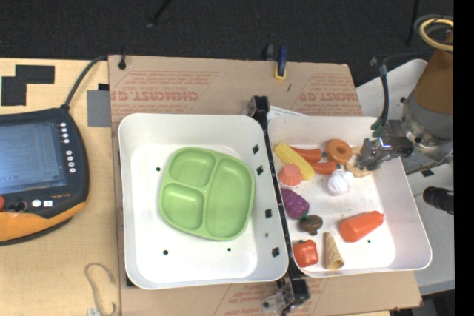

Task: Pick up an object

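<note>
camera view: the tool (368, 154) sits low at the right bin (415, 233), just right of the donut (340, 151). a small tan thing touches it below. i cannot tell its state.

One fixed camera looks down at a slant on both white bins (129, 159) from above.

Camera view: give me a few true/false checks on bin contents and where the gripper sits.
1. The green divided plate lies in the left bin. True.
2. The gripper hangs over the left bin. False: it is over the right bin's upper right part, near the donut.
3. The toy carrot lies inside the green divided plate. False: it lies in the right bin.
4. A yellow corn cob lies in the right bin. True.
</note>
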`<state>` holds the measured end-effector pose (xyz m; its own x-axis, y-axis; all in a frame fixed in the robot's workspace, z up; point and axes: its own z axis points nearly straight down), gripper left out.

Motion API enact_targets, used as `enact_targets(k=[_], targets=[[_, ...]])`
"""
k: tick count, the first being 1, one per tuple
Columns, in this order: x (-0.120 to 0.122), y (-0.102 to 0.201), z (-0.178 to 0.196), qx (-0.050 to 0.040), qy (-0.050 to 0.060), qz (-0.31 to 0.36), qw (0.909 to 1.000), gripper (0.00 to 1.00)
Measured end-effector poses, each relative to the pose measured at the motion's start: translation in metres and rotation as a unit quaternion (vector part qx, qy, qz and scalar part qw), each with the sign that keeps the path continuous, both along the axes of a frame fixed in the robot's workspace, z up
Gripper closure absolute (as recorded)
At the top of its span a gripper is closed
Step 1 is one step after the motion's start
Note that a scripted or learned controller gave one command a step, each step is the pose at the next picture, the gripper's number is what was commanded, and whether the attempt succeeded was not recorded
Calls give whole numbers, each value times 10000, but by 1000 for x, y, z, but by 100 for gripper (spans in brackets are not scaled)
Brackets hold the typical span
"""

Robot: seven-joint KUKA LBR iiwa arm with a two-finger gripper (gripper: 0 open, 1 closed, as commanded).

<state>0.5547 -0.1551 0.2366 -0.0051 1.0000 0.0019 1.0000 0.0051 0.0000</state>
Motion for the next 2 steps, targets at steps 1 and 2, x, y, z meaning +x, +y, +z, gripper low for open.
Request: enact_targets(k=[1,2], targets=[[7,44,4,2,5,-4,10000,100],[17,98,10,2,7,0,10000,100]])
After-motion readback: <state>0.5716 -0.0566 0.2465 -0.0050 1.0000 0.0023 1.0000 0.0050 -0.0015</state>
